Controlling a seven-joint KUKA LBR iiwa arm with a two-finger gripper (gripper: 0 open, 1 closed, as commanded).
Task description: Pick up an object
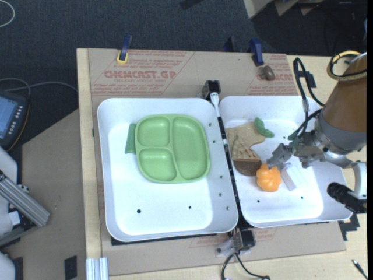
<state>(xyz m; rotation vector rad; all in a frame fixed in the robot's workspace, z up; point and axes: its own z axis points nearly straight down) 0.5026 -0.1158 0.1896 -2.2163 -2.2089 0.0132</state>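
Arm: grey, with an orange band above the wrist, reaching in from the right over the right bin [303, 212].
Gripper [284, 167]: low inside the right bin, its 2 fingers pointing down and toward the left.
Finger state: the 2 fingers stand slightly apart, with nothing visibly clamped between them.
Orange object [268, 178]: small and rounded, just beside the fingertips, below and to their left; whether it touches them cannot be told.
Brown items [243, 149]: a flat tan and dark brown heap, left of the gripper and just above the orange object, against the bin's left wall.
Green piece [263, 127]: small, above and left of the gripper, on the heap's upper edge.
Left bin [116, 203]: well left of the gripper.
Green tray [172, 147]: 3 compartments, lying in the left bin, well apart from the gripper.
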